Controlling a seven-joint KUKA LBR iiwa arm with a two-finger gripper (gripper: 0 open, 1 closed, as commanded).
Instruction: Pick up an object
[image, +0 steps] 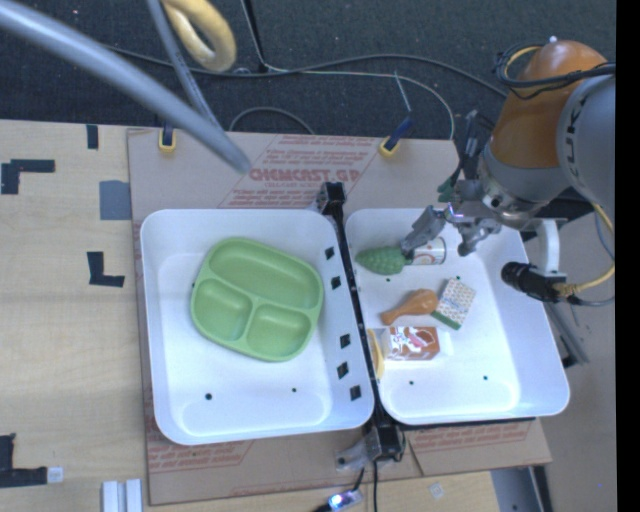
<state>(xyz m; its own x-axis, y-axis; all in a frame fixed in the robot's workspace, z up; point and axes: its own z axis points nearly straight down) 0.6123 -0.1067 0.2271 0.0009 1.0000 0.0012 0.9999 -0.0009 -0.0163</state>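
My gripper (441, 242) hangs over the back of the right bin (520, 380), its two fingers spread open. A small white can with a red band (433, 255) lies just below the left finger (418, 238), not held. A green leafy toy (380, 262) rests to the can's left by the divider. Nearer the front lie an orange drumstick (411, 305), a speckled green-edged sponge block (455, 302) and a red and white packet (409, 343).
The left bin (170, 400) holds a green divided plate (257, 298). A black divider strip (343, 300) runs between the bins. Cables and a yellow loop (200, 30) lie behind the bench. A grey pole (120, 75) crosses the upper left.
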